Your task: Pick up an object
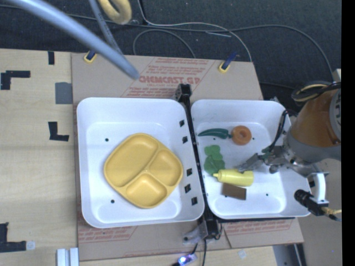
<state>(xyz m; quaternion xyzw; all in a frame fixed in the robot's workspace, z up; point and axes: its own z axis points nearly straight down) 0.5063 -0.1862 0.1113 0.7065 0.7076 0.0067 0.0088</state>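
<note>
Two white bins are set side by side on the bench. The left bin (89, 148) is occupied by a yellow divided plate (144, 170), which lies well apart from the arm. The right bin (266, 201) holds the small things, and it is into this bin that the grey arm (316, 129) is reached from the right.

The gripper (249, 163) is seen low inside the right bin, its dark fingers pointed leftward toward the middle of the bin. They appear drawn to a narrow spread, and nothing is seen between them.

Nearest to the tips is the yellow bottle (234, 177), laid on its side just below and to the left of them, with its long axis running left to right, cap end leftward. That axis is judged nearly in line with the fingers, so a turn of the wrist would be needed for a grasp across its body.

A brown block (234, 192) is placed just beneath the bottle. A green leafy piece (213, 159) lies to the left, and a green pepper (215, 132) and an orange round piece (241, 134) are set farther up the bin.
</note>
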